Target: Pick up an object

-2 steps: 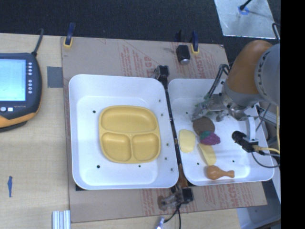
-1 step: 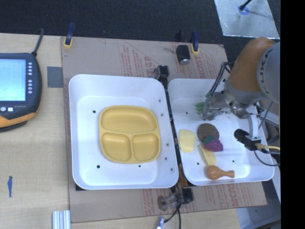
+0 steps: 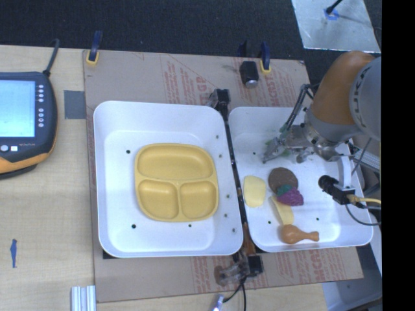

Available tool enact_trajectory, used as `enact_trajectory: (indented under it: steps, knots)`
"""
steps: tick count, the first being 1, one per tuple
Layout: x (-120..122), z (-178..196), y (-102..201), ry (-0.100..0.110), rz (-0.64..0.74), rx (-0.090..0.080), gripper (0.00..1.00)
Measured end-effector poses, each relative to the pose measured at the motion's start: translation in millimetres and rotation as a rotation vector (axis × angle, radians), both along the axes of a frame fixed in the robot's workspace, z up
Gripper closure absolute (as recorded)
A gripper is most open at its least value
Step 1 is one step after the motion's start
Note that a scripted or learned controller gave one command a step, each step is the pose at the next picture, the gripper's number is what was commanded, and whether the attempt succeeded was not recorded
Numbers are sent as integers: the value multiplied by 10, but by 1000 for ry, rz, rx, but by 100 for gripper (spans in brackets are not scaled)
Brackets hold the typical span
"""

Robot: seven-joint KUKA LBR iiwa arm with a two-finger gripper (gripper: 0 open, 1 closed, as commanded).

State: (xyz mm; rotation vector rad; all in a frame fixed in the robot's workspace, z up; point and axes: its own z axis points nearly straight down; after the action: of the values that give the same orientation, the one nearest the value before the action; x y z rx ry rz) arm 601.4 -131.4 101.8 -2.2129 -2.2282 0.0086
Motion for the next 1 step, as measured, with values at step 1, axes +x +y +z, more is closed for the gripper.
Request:
enact_trajectory:
  steps: [1]
  knots:
    - [-507,-105,32,0,-2,3,0]
